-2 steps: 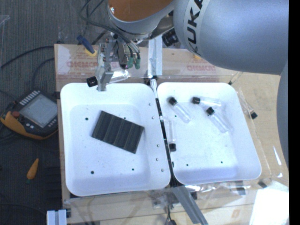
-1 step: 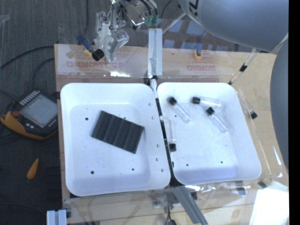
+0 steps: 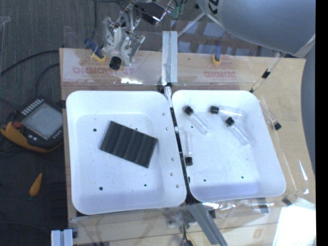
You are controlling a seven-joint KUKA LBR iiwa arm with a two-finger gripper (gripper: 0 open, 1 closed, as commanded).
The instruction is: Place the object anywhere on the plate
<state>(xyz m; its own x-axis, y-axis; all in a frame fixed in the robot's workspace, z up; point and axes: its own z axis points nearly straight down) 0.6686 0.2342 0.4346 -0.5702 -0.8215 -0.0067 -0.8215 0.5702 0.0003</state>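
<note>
A dark ribbed rectangular plate point(image 3: 128, 144) lies flat in the left bin point(image 3: 82, 188), slightly rotated. My gripper point(image 3: 122, 49) hangs high over the bench behind the left bin's back edge, well beyond the plate. Between its fingers sits a clear vial point(image 3: 119, 55), tilted, with its black cap point(image 3: 115, 63) pointing down and to the left. The gripper is shut on this vial.
In the right bin point(image 3: 256, 183) lie three more clear vials with black caps point(image 3: 196, 120) point(image 3: 223, 109) point(image 3: 237, 129). Another vial point(image 3: 187, 148) rests along the divider between the bins. A teach pendant point(image 3: 36, 124) lies on the floor to the left.
</note>
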